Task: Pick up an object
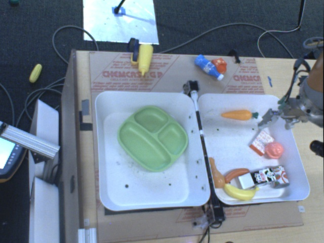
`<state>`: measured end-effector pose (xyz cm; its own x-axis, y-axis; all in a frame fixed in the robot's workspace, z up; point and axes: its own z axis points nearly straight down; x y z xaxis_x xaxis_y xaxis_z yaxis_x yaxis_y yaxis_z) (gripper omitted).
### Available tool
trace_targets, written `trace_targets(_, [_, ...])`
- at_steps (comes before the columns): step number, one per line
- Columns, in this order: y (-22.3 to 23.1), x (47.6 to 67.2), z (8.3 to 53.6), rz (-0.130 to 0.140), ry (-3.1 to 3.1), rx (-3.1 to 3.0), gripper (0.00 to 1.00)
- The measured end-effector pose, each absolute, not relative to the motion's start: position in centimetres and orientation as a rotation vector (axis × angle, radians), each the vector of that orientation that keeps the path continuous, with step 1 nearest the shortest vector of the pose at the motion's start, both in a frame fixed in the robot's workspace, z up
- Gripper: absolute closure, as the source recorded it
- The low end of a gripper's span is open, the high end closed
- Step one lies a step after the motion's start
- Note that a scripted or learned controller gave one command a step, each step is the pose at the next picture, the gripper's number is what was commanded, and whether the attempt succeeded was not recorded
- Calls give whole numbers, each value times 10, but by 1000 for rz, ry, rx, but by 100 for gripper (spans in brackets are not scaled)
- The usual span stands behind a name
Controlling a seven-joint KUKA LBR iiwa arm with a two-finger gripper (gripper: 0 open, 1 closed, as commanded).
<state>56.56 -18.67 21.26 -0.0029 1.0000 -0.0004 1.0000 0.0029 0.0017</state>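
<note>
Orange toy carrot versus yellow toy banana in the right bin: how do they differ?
The orange toy carrot lies alone near the far wall of the right white bin; the yellow toy banana sits at the near edge, crowded against other toys. The carrot is straight and tapered, the banana curved. Both lie flat.

- The arm (313,82) is cut off by the right edge, so just its wrist end shows.
- The gripper (277,116) is small and blurred; its fingers cannot be told apart.
- Below the fingers, the print on the red-and-white packet (260,142) is too small to read.
- Further below them, the black-and-white box (270,176) partly overlaps the banana (239,192).
</note>
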Motion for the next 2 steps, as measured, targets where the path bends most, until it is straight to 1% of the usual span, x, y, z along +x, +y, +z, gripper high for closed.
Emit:
trace_targets(1, [-207,544,97,-1,2223,2221,0])
trace_targets(2, [-171,521,84,1,2224,2218,0])
